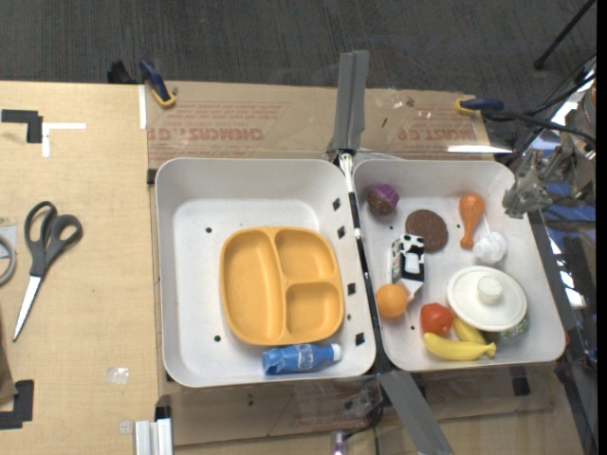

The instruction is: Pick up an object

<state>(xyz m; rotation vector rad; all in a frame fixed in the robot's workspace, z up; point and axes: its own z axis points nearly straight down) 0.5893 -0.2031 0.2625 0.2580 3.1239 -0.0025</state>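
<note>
The right bin (pixel 531 254) holds several small objects: a purple piece (pixel 383 198), a brown round patty (pixel 427 228), an orange drumstick (pixel 470 218), a white lump (pixel 489 247), a black-and-white carton (pixel 410 259), an orange (pixel 392 300), a red tomato (pixel 436 318), a banana (pixel 459 347) and a white lidded pot (pixel 487 297). My gripper (pixel 524 195) hangs at the bin's far right rim, beside the drumstick and apart from every object. Nothing shows in its grasp.
The left bin (pixel 180 254) holds a yellow divided plate (pixel 282 284) and a blue bottle (pixel 301 357) lying at its near wall. Scissors (pixel 43 245) lie on the bench at far left. A grey bar (pixel 351 102) runs back from the bins' shared edge.
</note>
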